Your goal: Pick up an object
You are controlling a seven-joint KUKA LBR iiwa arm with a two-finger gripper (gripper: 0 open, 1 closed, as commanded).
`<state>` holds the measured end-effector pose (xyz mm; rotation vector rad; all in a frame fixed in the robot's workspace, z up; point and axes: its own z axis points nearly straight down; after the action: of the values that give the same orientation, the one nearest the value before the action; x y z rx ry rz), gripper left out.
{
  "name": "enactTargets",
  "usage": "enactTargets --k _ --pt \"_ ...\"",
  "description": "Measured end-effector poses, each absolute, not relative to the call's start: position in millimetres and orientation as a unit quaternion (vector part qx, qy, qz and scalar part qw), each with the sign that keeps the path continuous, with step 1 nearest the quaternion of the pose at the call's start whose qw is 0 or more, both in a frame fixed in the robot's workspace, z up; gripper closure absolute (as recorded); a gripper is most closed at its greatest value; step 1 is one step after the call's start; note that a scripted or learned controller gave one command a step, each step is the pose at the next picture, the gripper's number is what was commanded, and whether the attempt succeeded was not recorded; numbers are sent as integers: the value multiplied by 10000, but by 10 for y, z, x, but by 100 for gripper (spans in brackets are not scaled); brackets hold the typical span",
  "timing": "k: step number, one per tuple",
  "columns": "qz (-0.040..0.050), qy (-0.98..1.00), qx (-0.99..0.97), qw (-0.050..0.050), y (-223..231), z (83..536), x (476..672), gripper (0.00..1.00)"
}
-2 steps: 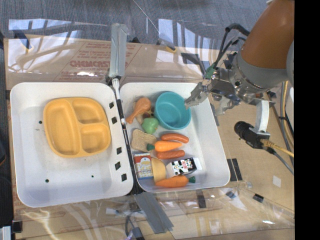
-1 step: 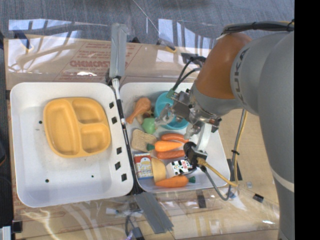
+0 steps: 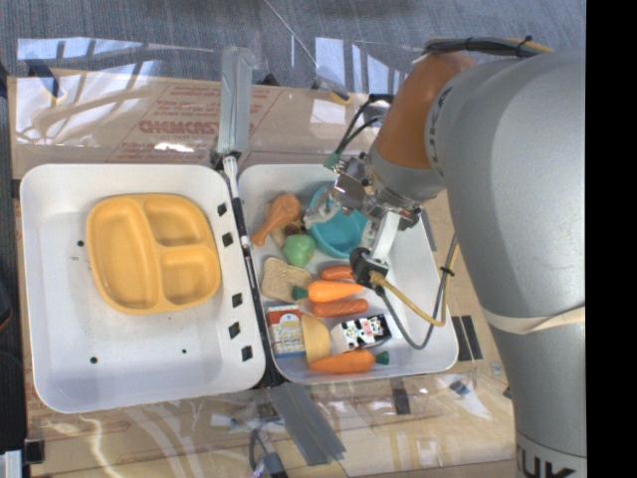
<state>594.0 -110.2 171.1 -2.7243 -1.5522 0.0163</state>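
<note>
The right bin (image 3: 430, 267) holds a heap of toy food. A brown drumstick (image 3: 277, 215) lies at its back left, beside a green piece (image 3: 297, 249) and a teal bowl (image 3: 340, 233). In front of these are a tan cracker slice (image 3: 283, 279), two orange carrots (image 3: 336, 291) (image 3: 341, 308) and a small red piece (image 3: 336, 273). Near the front wall sit a small carton (image 3: 287, 331), a tan cylinder (image 3: 317, 339), a black-and-white box (image 3: 360, 333) and another carrot (image 3: 341, 362). My gripper (image 3: 340, 191) hangs low over the back rim of the teal bowl.
The left bin (image 3: 50, 297) carries a yellow divided tray (image 3: 151, 250). A grey bar (image 3: 234, 98) runs back from the gap between the bins. The arm's grey body covers the right side of the bench.
</note>
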Motion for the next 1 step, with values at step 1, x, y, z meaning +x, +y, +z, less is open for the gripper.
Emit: enactTargets --k 1 --pt "-20 -4779 -8784 -13 -1322 2918 5925 0"
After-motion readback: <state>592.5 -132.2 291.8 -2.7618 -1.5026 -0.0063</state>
